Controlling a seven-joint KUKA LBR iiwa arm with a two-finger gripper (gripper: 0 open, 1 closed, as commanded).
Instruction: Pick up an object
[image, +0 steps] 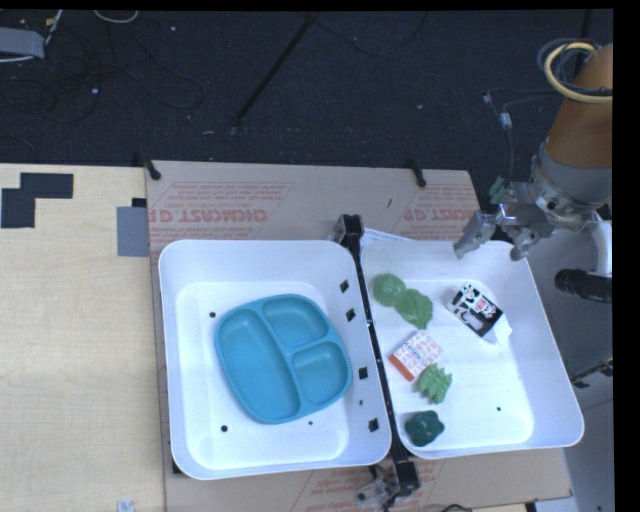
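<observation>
The gripper hangs spread open and empty over the right bin's far edge — the carton lies near.

Grey KUKA arm with orange band entering from upper right, wrist angled down-left, metal two-finger gripper hanging with fingers splayed apart, nothing between them

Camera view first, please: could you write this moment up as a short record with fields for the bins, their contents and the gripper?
left bin: holds a blue divided plate
right bin: light green lump, black-and-white packet, orange-and-white box, small green leafy piece, dark green piece
gripper: fingers spread, holding nothing, above the right bin's far edge
task state: no object picked up yet
</observation>
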